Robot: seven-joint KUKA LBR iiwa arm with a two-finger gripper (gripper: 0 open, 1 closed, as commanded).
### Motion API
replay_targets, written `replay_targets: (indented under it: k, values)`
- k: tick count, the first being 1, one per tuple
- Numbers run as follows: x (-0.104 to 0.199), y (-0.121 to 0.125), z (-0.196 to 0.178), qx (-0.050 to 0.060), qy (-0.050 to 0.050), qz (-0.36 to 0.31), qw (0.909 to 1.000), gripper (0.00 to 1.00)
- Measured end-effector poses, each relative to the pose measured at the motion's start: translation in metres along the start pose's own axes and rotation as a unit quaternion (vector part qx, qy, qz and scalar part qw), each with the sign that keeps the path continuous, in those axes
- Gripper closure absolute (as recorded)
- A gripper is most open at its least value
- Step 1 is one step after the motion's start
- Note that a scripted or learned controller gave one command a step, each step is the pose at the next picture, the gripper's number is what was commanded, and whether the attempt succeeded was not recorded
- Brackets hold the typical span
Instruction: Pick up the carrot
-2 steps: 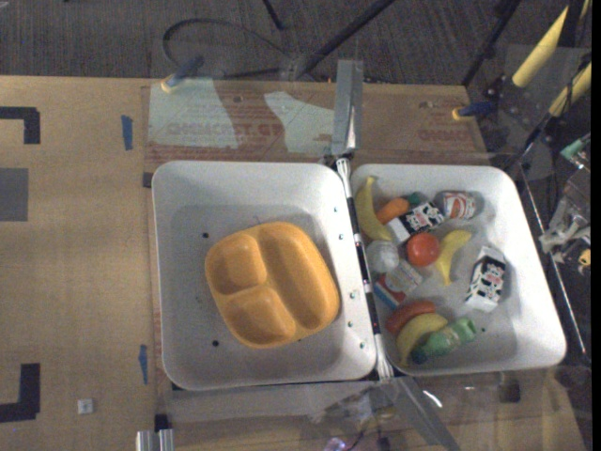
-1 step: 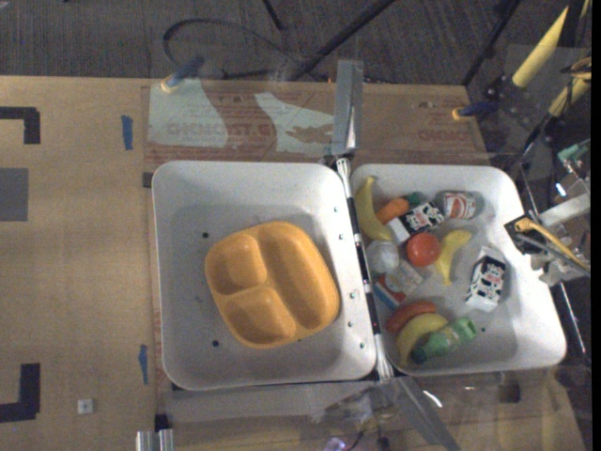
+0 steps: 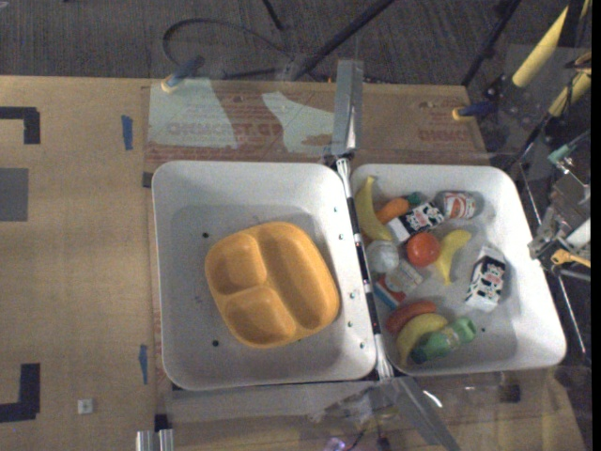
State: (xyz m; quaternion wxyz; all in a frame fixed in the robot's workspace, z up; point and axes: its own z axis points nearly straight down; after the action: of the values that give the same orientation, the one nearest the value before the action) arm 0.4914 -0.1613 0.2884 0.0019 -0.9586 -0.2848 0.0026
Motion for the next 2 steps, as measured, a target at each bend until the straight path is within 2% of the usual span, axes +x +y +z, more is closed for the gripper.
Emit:
replay_targets:
  k: [1, 2]
  values:
    - [-0.013, -0.001, 0.062, 0.001, 0.000, 0.153, 0.9882, 1.00]
    - [-0.021, 0.012, 0.085, 0.000, 0.001, -0.126, 0.9921, 1.00]
